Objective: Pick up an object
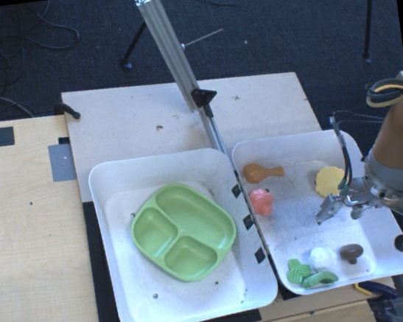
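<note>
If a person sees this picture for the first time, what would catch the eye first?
Probably the green divided plate, lying alone in the left bin. Next come the small toys spread around the right bin: an orange one, a pink one, a yellow one, a green one. The gripper hangs above that bin's middle.

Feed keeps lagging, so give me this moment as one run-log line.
pincer: over right bin, nothing visibly held | nearest: yellow object | green tray: left bin
</note>
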Available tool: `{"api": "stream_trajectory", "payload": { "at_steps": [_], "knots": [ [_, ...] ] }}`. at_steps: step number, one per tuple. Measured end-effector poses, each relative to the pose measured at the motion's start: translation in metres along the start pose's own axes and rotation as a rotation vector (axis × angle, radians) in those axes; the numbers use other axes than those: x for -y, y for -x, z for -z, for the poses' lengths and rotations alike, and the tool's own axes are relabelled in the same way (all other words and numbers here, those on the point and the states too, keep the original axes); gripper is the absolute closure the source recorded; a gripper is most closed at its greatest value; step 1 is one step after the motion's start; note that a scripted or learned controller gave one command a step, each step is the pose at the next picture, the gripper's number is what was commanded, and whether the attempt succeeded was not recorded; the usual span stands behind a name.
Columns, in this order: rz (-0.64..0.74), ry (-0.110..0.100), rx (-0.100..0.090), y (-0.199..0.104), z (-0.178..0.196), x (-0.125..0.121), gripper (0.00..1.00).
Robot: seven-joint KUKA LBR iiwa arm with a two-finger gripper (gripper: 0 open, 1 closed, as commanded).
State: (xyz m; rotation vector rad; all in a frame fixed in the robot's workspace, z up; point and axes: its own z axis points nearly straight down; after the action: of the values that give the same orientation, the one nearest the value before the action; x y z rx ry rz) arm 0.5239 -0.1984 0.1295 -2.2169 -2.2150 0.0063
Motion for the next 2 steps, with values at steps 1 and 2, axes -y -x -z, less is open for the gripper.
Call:
{"api": "stream_trajectory", "payload": {
  "at_steps": [1,2],
  "knots": [
    [0.0,0.008,0.003,0.0,-0.038,-0.001,0.0],
    [-0.004,0.007,0.001,0.0,-0.027,0.0,1.0]
  ]
}}
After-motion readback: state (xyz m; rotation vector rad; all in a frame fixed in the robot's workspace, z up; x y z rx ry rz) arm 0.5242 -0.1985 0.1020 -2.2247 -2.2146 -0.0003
